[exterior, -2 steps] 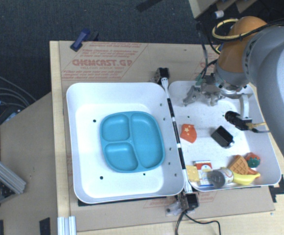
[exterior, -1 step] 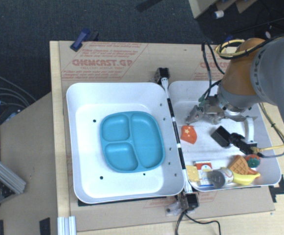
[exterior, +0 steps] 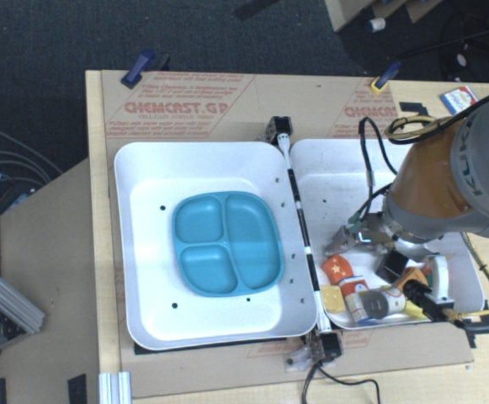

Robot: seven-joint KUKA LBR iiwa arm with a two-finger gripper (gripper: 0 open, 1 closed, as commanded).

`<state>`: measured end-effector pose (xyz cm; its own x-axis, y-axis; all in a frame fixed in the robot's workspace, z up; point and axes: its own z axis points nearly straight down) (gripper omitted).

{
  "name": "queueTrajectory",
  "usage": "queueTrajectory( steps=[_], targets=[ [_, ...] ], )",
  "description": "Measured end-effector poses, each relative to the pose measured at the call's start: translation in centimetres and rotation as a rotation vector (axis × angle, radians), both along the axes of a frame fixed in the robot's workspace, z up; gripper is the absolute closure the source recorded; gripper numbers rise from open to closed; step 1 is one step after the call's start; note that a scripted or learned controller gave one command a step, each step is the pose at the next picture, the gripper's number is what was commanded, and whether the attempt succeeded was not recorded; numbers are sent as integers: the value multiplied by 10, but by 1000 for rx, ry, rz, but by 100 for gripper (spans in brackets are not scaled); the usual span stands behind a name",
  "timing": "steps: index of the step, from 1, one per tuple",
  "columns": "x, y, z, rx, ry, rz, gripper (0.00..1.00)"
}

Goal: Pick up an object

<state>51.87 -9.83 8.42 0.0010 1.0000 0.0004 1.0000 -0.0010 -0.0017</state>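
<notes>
- Left shallow white bin [exterior: 139, 225]: a blue four-compartment plastic plate [exterior: 227, 242] lies flat at its centre, well apart from the arm. I judge it a poor target because the low smooth rim sits flush to the floor, so a pinch may slide off.
- Right shallow white bin [exterior: 328, 154]: the likelier pick objects crowd its 6 o'clock end. These are a small red-orange round piece [exterior: 337, 268], a yellow block [exterior: 333, 298] just below it, and a grey cylinder [exterior: 369, 304] lying on its side at the block's 3 o'clock.
- Gripper [exterior: 351, 236]: it hangs low over the right bin, with the red-orange piece near, at its 7 o'clock. I see nothing held. The wrist hides it, so I cannot tell whether it is spread or pressed together.
- Risk: the items are packed close. A descent could catch two at once or shove them against the near wall.
- Risk: the round piece and the cylinder may roll away on contact.
- Surface: both bins rest on a brown printed cardboard sheet [exterior: 185, 108] on the bench, with a blue clamp [exterior: 137, 68] at its 11 o'clock corner.
- Room: dark carpet [exterior: 59, 23]; loose cables [exterior: 8, 146] at 9 o'clock.
</notes>
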Motion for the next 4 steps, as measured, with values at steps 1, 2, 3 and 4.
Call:
queueTrajectory(
  steps=[1,2,3,4],
  targets=[
    [1,0,10,1,-1,0,100],
    [0,0,10,0,-2,0,0],
    [98,5,1,0,-2,2,0],
    [16,-19,0,0,1,0,0]
  ],
)
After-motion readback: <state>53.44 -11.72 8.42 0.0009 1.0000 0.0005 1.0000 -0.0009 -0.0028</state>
